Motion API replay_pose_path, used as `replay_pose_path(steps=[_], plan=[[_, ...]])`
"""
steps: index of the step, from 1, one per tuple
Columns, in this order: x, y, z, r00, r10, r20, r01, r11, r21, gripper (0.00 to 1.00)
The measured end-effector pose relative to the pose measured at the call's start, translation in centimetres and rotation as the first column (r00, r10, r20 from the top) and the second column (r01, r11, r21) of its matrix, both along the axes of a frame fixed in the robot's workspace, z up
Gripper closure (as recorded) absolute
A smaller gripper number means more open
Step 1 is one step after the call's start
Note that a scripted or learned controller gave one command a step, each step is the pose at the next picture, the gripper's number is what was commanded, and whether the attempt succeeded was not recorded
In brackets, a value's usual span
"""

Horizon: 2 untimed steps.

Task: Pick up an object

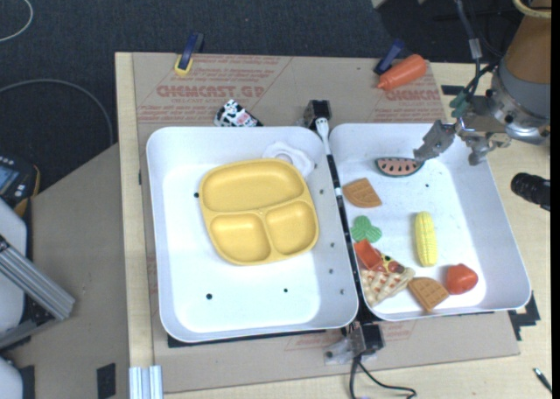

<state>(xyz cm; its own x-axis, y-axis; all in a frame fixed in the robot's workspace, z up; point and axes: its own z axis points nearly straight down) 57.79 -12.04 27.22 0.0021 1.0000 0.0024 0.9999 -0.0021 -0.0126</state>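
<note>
Overhead, pincer (pixel 448 139) poised near watermelon slice (pixel 399 165) in right bin (pixel 503 213), apparently touching nothing, finger spread unclear

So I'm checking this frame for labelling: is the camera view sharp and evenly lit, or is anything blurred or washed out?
Camera view: even, soft light with faint shadows; the yellow tray and corn are crisp; the white bins read bright but keep their edges; the gripper by the watermelon slice is slightly soft.
</note>
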Motion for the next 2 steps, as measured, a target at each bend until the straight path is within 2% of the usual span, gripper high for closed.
replay_pose_path(steps=[1, 2], plan=[[0.2, 0.0, 0.6, 1.0, 0.002, 0.011, -0.002, 1.0, -0.002, 0.0], [0.3, 0.3, -3.7, 1.0, 0.002, 0.005, -0.002, 1.0, -0.001, 0.0]])
